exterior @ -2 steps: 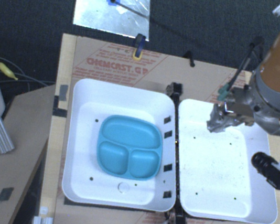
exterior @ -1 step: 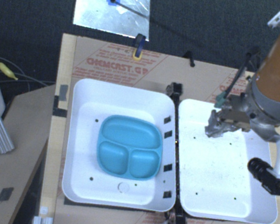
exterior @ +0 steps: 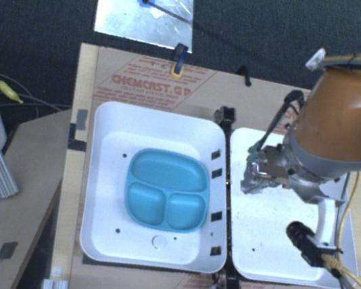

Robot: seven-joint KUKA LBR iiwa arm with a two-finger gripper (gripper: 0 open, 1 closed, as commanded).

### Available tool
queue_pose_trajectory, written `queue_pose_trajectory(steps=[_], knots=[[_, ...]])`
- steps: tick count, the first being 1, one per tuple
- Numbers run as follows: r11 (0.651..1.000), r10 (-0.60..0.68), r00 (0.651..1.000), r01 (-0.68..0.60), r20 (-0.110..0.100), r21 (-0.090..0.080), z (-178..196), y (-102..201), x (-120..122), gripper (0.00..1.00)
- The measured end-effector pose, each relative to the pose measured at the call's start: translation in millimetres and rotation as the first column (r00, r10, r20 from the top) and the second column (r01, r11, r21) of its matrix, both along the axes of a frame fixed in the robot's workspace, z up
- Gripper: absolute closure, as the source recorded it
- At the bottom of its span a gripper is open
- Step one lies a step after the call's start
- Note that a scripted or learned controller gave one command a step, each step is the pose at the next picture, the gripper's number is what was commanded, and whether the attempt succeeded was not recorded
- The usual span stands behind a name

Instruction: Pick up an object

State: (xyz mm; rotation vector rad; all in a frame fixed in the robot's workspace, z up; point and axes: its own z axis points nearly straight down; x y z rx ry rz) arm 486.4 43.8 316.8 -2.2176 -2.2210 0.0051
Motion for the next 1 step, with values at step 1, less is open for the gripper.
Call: queue_pose_trajectory(steps=[1], knots=[[1.0,0.007,1.0,-0.007,0.004,0.002,-8.7,55.8,-0.2,1.0]])
